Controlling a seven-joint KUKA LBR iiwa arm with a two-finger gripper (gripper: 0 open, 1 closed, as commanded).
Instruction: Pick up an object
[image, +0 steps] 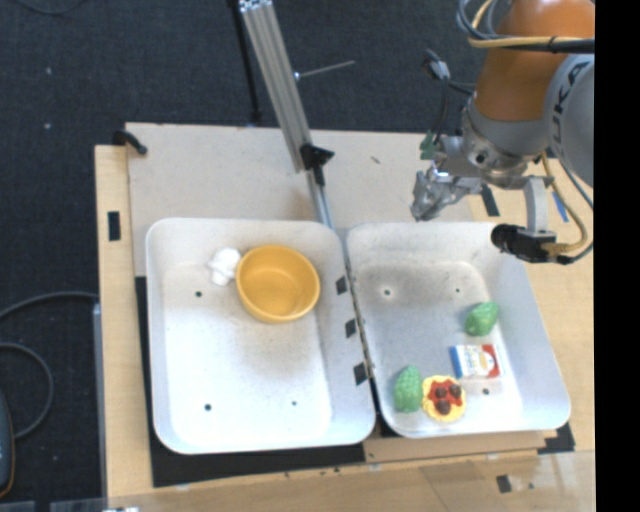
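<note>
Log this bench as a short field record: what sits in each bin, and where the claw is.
left bin: yellow bowl, small white object touching its left side
right bin: two green items, white and red packet, round yellow and red piece
claw: above right bin's far edge, nothing seen held
</note>
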